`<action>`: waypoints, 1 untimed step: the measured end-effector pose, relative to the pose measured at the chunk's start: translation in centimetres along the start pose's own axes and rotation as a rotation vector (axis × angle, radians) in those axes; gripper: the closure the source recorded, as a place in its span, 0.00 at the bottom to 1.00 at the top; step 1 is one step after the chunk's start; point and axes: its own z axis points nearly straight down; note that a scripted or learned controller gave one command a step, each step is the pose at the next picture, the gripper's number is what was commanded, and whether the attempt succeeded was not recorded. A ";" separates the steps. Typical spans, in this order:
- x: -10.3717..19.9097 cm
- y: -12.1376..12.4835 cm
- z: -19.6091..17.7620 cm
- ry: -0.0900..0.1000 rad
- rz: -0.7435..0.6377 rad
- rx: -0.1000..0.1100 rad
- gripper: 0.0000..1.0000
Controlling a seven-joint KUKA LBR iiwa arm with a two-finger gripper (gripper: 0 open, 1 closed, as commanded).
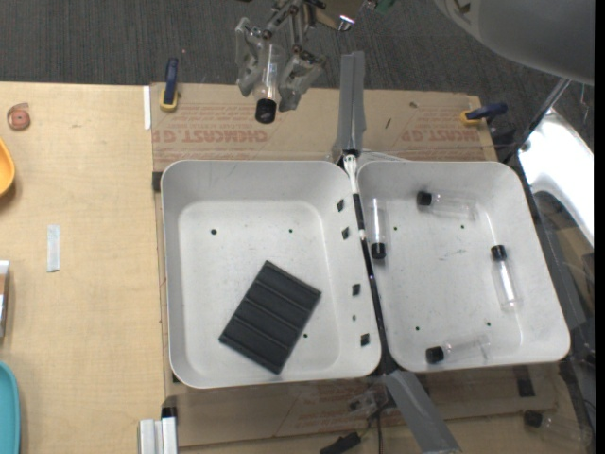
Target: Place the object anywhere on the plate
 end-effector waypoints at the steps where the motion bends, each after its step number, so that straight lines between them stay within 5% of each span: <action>1: 0.1 -0.2 -0.9 -0.004 0.007 0.000 1.00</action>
